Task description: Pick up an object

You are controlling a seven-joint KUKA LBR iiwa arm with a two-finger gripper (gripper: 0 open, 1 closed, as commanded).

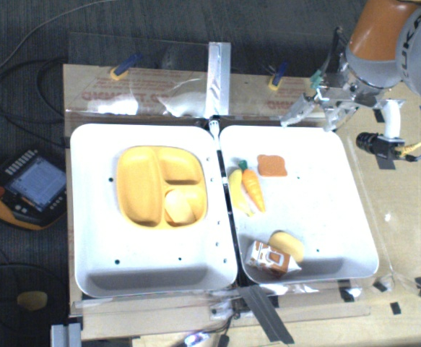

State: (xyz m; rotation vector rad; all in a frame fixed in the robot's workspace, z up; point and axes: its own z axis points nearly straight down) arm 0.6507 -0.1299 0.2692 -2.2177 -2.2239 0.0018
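Objects for picking lie in the right bin [354, 194], and nearest the bottom of the frame a small brown-and-white carton [266, 259] sits against the bin's lower wall, touching a yellow potato-like lump [288, 244] just up and to its right. Farther up, close to the divider between the bins, a carrot [253, 189] with a green top lies beside a yellow banana-like piece [236, 189], the two touching along their lengths. Just above and right of them, an orange flat square piece [271, 165] rests apart on the white floor. In the left bin [94, 215], at the frame's centre left, a yellow divided tray [141, 186] holds a pale round item [180, 208] in its lower right compartment. Beyond the bins, at the upper right of the frame, the gripper [307, 108] hangs over the far rim of the right bin, well apart from every object and holding nothing; its thin fingers slant down toward the left, and I cannot tell how wide they stand. Behind it the arm [383, 31] rises toward the top right corner, its orange band above the grey wrist. A handheld pendant [26, 186] lies on the floor at the frame's left edge.
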